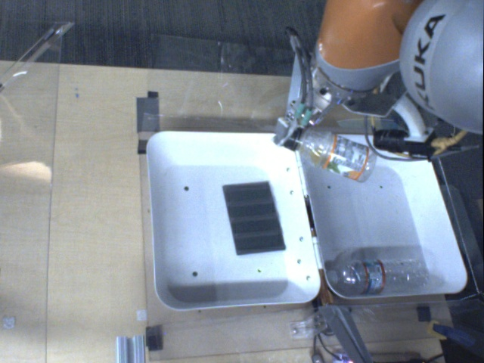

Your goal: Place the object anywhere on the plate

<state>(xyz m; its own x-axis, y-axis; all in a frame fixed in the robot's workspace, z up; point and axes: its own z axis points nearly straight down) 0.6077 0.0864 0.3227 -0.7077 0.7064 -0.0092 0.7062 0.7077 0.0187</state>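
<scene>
camera view: gripper [291, 136] pinches clear plastic bottle [338, 154]; ribbed black plate [253, 217] lies flat.

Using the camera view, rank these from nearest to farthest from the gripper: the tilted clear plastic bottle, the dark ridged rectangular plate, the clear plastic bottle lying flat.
From the gripper, at the far edge between the bins:
1. Tilted clear plastic bottle, right beside it, over the right bin's far end.
2. Dark ridged rectangular plate, in the middle of the left bin.
3. Clear plastic bottle lying flat, at the right bin's near edge.

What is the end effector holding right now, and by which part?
The end effector grips a clear plastic bottle by its neck end, above the right bin.
</scene>
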